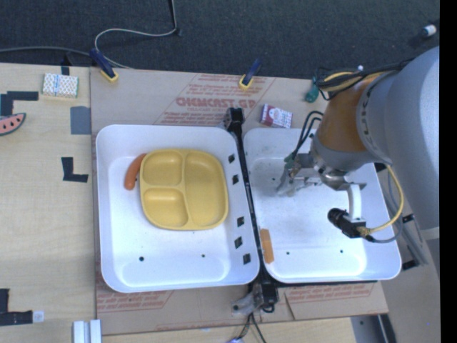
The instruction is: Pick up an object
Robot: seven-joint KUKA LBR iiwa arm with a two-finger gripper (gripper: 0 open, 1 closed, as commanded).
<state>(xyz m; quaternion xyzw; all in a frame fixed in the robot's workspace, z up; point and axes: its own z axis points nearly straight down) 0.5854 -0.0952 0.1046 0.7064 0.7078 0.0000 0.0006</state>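
**Around the Two Bins: The Surroundings**

The surface (43, 213) is of light wood at the left, and a brown cardboard sheet (207, 98) with red printing lies under the bins. The left bin (114, 263) and the right bin (371, 266) are white and stand side by side, touching along a black middle strip. Two clamps with yellow and blue handles (104, 66) (250, 76) grip the far edge of the cardboard. A small red and white packet (275, 116) lies just beyond the right bin. On the wood there are pieces of black tape (71, 170), a small patterned sponge (60, 85) and a watermelon-slice toy (10, 123). A thin cable (136, 33) runs over the dark floor (285, 13) behind.
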